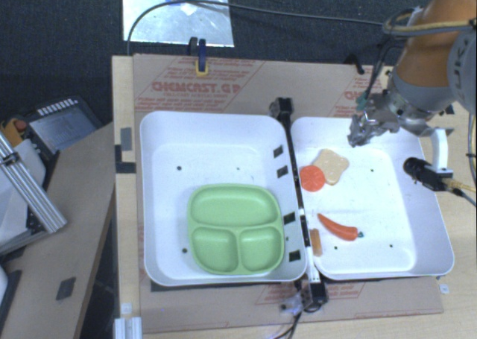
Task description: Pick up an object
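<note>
Nearest us, at about six o'clock on the bench, we see the small orange sausage-like piece (316, 242) lying along the divider between the two bins. Just up from it, toward four o'clock of the frame, the red chili pepper (339, 227) lies flat on the floor of the right bin (425, 255), its tip pointing to the lower right. In the left bin (160, 181) the green divided plate (235, 228) sits at the bin's five o'clock corner, its three compartments facing up.

Farther back in the right bin, at that bin's ten o'clock, we find the red tomato slice (312, 178) touching the pale slice of bread (332, 165), which lies just beyond it at its one o'clock.

Farther still, the gripper (361, 133) hangs over the right bin's far rim, near its twelve o'clock, well apart from the pepper and a short way beyond the bread. The arm (436, 47) enters from three o'clock, its orange band uppermost, the wrist bending down and to the left toward the bin. We cannot tell how far its fingers are parted; nothing shows between them.
</note>
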Tool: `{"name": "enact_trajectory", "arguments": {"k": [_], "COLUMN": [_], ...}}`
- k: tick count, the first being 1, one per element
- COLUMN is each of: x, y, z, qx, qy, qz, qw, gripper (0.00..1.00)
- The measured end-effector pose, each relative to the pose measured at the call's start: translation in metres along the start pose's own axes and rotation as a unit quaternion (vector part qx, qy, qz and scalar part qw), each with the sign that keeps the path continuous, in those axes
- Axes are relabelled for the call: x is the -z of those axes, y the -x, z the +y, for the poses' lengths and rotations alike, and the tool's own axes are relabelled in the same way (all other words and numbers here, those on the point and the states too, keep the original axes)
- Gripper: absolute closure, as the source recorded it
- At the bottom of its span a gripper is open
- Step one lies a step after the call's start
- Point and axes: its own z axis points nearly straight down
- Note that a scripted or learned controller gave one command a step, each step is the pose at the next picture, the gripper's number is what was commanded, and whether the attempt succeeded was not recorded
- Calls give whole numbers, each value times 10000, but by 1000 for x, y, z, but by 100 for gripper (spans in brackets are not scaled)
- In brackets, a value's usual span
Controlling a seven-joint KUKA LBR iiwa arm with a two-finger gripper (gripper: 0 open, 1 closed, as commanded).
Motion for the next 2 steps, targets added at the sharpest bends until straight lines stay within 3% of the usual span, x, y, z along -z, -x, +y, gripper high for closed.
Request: {"name": "enact_trajectory", "arguments": {"k": [2], "x": [5], "y": [-117], "z": [12], "qx": [8], "qy": [-6], "qz": [7], "qw": [10000], "gripper": [100]}}
